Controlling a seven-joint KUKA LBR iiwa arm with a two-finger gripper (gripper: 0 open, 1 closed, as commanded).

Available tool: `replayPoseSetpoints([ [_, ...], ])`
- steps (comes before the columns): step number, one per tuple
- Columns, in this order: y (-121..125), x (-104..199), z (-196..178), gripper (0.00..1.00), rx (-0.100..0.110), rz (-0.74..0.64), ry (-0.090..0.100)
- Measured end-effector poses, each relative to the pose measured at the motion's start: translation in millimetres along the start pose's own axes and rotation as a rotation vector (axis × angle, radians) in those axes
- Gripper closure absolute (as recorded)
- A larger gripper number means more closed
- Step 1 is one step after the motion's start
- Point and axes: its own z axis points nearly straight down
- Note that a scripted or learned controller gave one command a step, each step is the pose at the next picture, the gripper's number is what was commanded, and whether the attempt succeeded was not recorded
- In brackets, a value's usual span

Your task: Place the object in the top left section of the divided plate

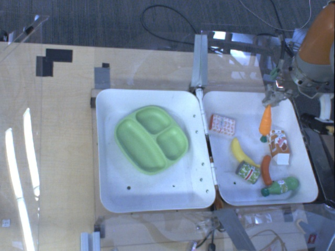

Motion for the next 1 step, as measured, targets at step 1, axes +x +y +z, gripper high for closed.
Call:
replayPoseSetpoints([
  [1, -24.3, 97.3, -33.8, 1.0, 0.0, -0.057, 0.002],
])
